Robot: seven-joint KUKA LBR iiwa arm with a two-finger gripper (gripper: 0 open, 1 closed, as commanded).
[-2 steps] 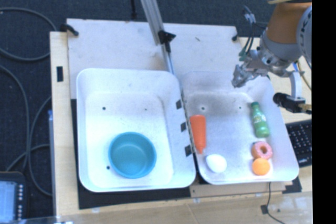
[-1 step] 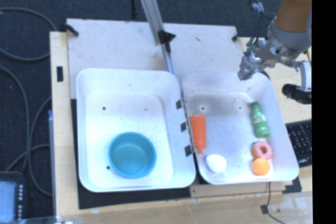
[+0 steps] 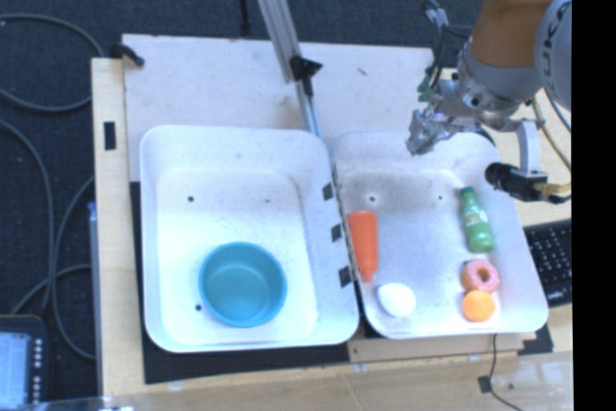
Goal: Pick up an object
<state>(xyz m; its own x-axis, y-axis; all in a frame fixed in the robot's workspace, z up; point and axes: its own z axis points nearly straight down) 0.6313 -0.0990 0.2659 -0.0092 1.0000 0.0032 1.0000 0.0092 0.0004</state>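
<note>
Carrot lies at right bin's left wall, centre frame. I see gripper hovering upper right over bin's far edge; grip state I cannot tell.

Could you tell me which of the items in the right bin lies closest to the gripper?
The green bottle, by the right wall. It lies nearer the gripper than the carrot, egg, doughnut or orange.
</note>
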